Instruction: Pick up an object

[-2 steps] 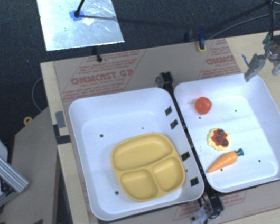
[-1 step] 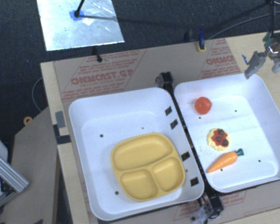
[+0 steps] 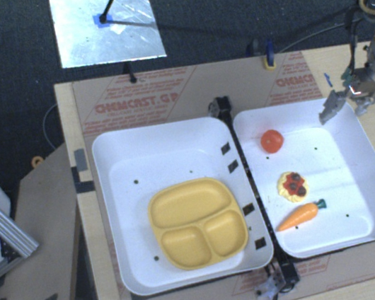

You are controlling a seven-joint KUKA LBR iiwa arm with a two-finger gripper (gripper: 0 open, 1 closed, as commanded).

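Left of the jaws, well apart, lies the tomato.

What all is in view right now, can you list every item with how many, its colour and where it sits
Bins: two, white, side by side on the bench.
Divided plate: one, yellow, three compartments, in the left-hand bin toward the front.
Tomato: one, red, in the right-hand bin near the back.
Small pizza toy: one, pale yellow with red and dark topping, in the right-hand bin, middle.
Carrot: one, orange with a green top, in the right-hand bin in front of the pizza toy.
Reflective sheet: one, silvery, on the dark floor behind the bench.
Gripper: one, grey, over the right-hand bin's back right corner.
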